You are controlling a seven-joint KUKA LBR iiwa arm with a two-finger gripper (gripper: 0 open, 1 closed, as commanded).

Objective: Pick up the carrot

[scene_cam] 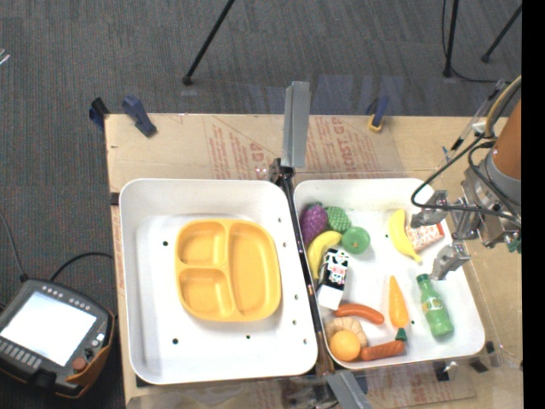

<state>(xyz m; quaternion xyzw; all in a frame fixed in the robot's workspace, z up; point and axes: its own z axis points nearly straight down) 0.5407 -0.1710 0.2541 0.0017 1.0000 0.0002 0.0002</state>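
Carrot (398, 303) lies in the right bin (375, 191), toward its near right part, with its long axis running roughly away from and toward the camera: the broad orange end points to the far side and the tip, with a bit of green, points to the near rim. A green bottle (434, 307) lies just beside it on the right, almost parallel, and a sausage (360, 313) sits just to its left. A second orange piece (382, 349) lies crosswise at the near wall, close to an orange fruit (345, 345); it could be mistaken for the target.

Reaching in from the right edge, the hand (450, 261) hovers above the bin's right side, a little farther from the camera than the carrot and to its right, close to the bottle's cap. Its fingers appear parted and nothing is seen between them, though the wrist cables make this hard to read with confidence.

My judgement: the move calls for a short shift left and toward the near rim, then a descent with the fingers closing across the carrot's narrow width, clear of the bottle.
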